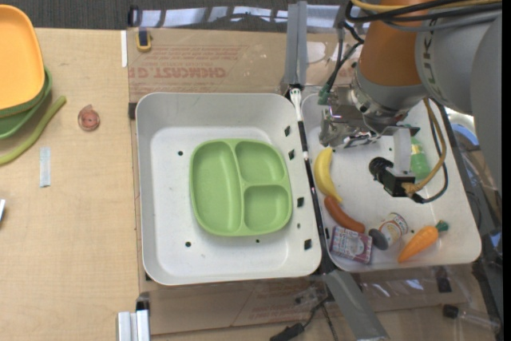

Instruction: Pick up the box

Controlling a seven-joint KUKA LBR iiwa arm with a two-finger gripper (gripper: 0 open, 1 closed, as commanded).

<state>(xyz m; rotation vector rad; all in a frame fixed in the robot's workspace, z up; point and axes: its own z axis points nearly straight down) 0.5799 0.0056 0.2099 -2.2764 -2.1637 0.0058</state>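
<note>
box (351,244) sits at front of right bin (459,231), gripper (349,133) (jaw state unclear) well apart above banana (323,174).

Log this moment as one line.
arm: over right white bin | small pink-and-white box: lying at bin's near edge, untouched | green three-compartment plastic tray: left bin

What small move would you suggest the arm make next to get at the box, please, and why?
Probably shift the gripper toward the bin's near edge and stop above the box. The gripper now hangs over the right bin's far part, beside the banana's upper end, while the small pink box lies flat at the front, next to the sausage, untouched.
</note>
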